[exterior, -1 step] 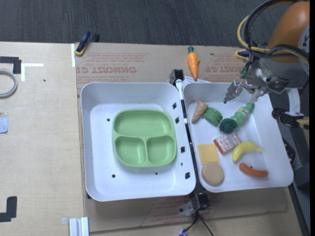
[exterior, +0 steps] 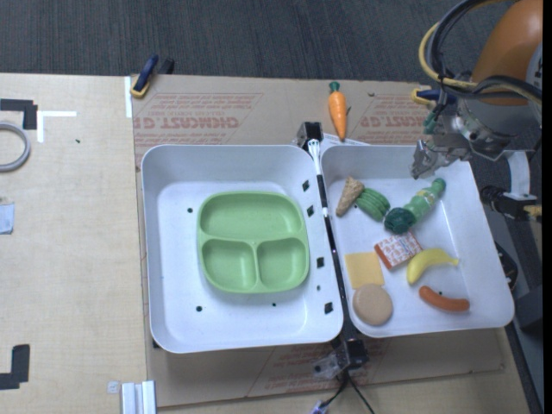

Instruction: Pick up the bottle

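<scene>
- The bottle (exterior: 423, 203), a small green plastic piece with a pale label band and a rounded dark green cap end, lies on its side in the right bin (exterior: 483, 257), tilted toward that bin's upper right corner.
- The hand (exterior: 424, 164), grey metal with cabling around it, hangs over the right bin's upper edge just above the bottle's pale end; whether it is apart or together I cannot tell, and nothing shows between its tips.
- The arm's orange band (exterior: 511, 33) is smooth and rounded, with looped black and yellow hoses beside it.
- Just left of the bottle lie a ribbed dark green pickle (exterior: 373, 203) and a tan wedge-shaped piece (exterior: 348, 195).
- Lower in the same bin sit a flat yellow cheese square (exterior: 364, 269), a small red-and-white box (exterior: 398, 250), a curved glossy banana (exterior: 429, 264), a reddish sausage (exterior: 443, 299) and a round tan cookie (exterior: 373, 304).
- The left bin (exterior: 164, 257), shallow white plastic with rounded corners, holds a matte light green tray (exterior: 254, 241) split into three compartments.
- A toy carrot (exterior: 336, 109), orange with a green top, rests on the cardboard sheet (exterior: 207, 115) covering the pale wooden tabletop (exterior: 69, 257), beyond the bins.
</scene>
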{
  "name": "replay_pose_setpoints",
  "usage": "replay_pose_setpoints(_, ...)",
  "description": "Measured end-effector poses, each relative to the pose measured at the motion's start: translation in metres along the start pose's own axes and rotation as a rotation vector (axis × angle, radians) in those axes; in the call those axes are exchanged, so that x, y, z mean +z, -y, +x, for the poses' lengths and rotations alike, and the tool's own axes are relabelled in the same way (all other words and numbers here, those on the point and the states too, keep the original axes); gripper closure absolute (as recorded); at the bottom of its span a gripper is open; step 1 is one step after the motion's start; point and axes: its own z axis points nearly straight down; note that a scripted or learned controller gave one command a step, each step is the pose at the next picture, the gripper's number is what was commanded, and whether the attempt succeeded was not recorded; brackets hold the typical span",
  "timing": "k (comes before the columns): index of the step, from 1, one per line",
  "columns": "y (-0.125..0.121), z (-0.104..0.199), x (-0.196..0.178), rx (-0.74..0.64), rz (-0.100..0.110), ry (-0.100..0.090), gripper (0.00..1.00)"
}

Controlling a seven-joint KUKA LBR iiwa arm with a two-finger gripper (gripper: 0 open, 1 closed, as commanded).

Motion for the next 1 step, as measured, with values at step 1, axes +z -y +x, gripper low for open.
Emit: replay_pose_setpoints(1,0.0778,-0.029,-0.0497,0.111,0.002,-0.001,1.0)
